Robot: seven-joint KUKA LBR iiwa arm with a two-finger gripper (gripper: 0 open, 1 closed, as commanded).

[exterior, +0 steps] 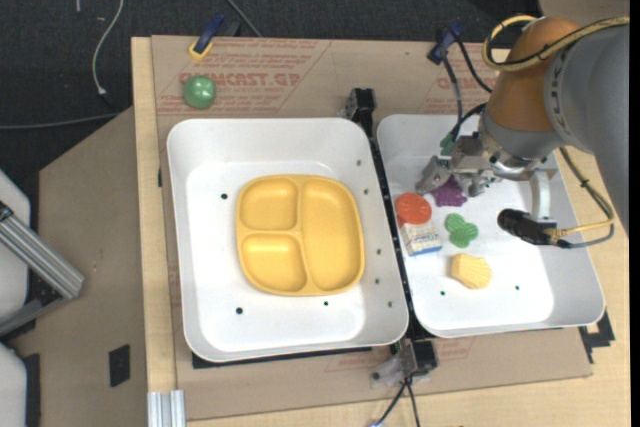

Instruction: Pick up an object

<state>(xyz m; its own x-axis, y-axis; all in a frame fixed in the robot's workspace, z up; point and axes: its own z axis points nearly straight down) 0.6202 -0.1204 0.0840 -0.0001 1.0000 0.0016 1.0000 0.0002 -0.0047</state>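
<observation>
Purple object [450,194] is located in the right bin [545,290], in its far-left part, directly under the jaws; whether it is touched cannot be told. Jaw state: cannot be told from this view, open or clenched. The arm [590,85] is extended in from the right, with the orange band [522,80] above the wrist and the jaws positioned over that same far-left area. Also in the right bin: an orange-red round piece [413,209] is set just beside the purple object, on its left. A small printed carton [422,239] is placed right below that piece. A green piece [461,231] is seen near the carton's right side, and a yellow ridged piece [470,270] nearer the front edge. The left bin [190,165] is occupied by a yellow three-compartment plate [300,235], laid flat at its centre. A green ball [200,92] is placed on the cardboard-covered desk [280,65], outside the bins, past the left bin's far-left corner. Blue clamps [208,37] are fitted at the desk's far edge.
</observation>
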